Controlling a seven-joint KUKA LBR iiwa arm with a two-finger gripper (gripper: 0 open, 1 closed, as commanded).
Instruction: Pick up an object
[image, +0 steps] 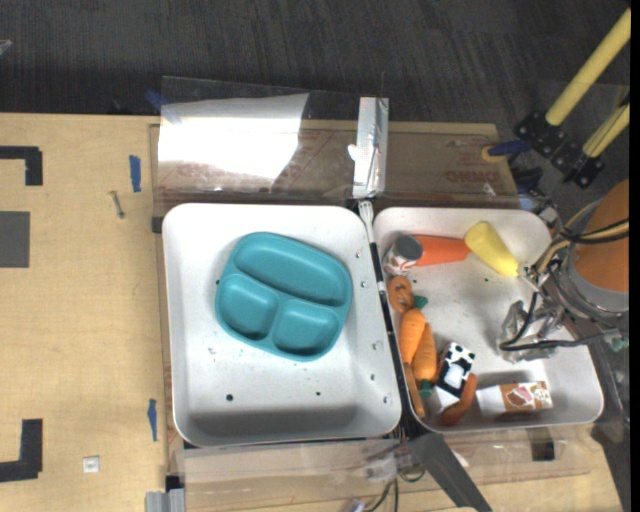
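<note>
Your gripper (527, 328) hangs low over the right-hand white bin (590, 385), close to that bin's right wall and about halfway along it. The arm (605, 262) comes in from the right edge of the tabletop, its grey wrist and orange band sitting directly above the gripper. The metal parts and cables blur together, so you cannot tell how far apart the gripper's tips stand, and nothing can be made out between them.

The pickable things lie in this same bin. Nearest the gripper, toward the bin's near right corner, a small white and brown carton (516, 397) lies flat on the floor. Left of it, a black and white toy (457, 368) rests against a red-brown curved piece (461, 402) at the near wall. Along the bin's left wall sits a row of orange carrot-shaped toys (417, 344). At the far left corner a small can (403, 252) touches a long orange carrot (440, 249), and a yellow lemon-like object (491, 247) lies just beside that carrot's tip, toward the far wall.

The left-hand white bin (190, 320) holds a teal divided plate (284, 293), set toward its far side.

Yellow-handled clamps (580, 85) stand at the tabletop's far right corner.
</note>
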